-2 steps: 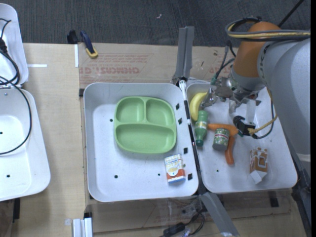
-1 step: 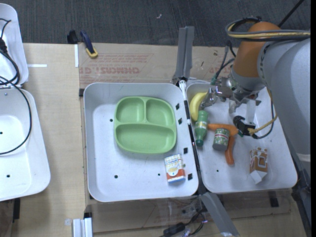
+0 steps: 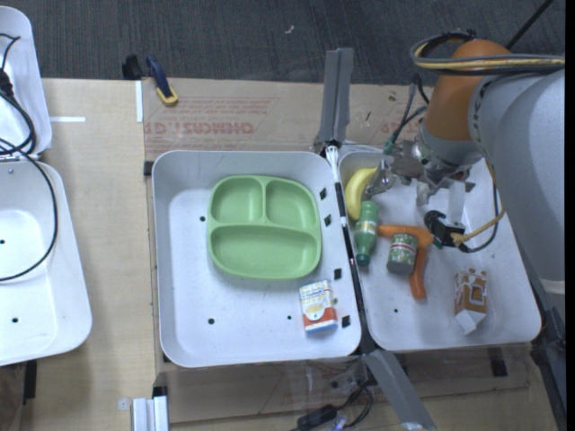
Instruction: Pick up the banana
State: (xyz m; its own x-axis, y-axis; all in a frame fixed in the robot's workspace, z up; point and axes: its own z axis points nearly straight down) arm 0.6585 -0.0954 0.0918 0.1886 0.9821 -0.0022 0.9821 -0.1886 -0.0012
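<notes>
Overhead slanted view of the worktop [image 3: 99, 115] with two shallow white bins side by side. The left white bin [image 3: 180, 312] carries a pale green three-compartment plastic plate [image 3: 264, 227] near its centre and a small white-and-orange carton [image 3: 318, 306] near its front right corner. The right white bin [image 3: 503, 321] holds the task's thing, a curved yellow banana [image 3: 358, 189], lying at the bin's far left corner, just beside the dividing wall between the bins. Immediately in front of the banana lies a green plastic bottle [image 3: 365, 235], its cap end touching or nearly touching the fruit. Further right lie an orange carrot-shaped toy [image 3: 409, 254], a small grey-green tin [image 3: 402, 253] resting against it, and a brown-and-white crumpled packet [image 3: 470, 299].

The grey arm with its orange band [image 3: 467, 97] reaches in from the right; the gripper [image 3: 395, 176] hangs just beside the banana's right flank, near the bin's far wall. Nothing lies between its tips, though cables and wrist hardware clutter this region, so how far apart they stand cannot be told with confidence.

Step in hand, as judged: the final approach, with the grasp not yet made. The next move calls for shifting the gripper leftwards over the banana's mid-length, aligning across its narrow width, and descending without striking the bin wall or nudging the green bottle.
</notes>
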